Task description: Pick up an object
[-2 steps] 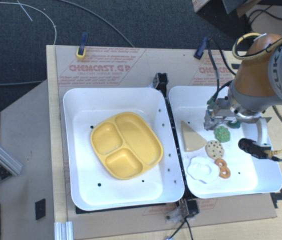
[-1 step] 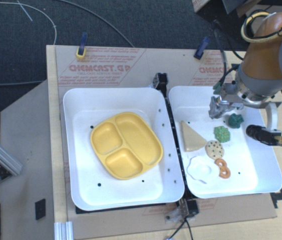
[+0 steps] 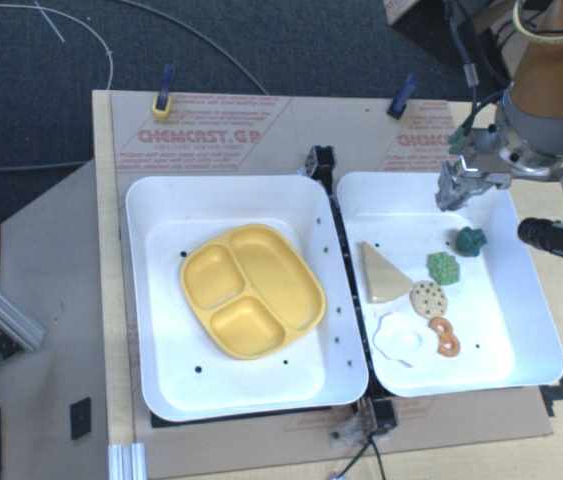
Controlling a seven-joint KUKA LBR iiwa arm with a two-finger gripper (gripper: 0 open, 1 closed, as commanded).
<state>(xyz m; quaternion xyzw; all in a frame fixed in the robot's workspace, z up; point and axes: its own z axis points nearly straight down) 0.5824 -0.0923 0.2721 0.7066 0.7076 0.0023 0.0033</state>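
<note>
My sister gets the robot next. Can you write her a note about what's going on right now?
Gripper: over the far end of the right bin, nothing seen between its fingers.
Right bin holds: dark green piece, light green piece, wedge, cookie, pretzel, white egg.
Left bin holds the yellow tray.
Done: nothing picked yet.
Left: lower onto one item, grip it and lift. The dark green piece is nearest.

Red "CHEMCAST GP" printed twice on the backing board [image 3: 211, 133].
</note>
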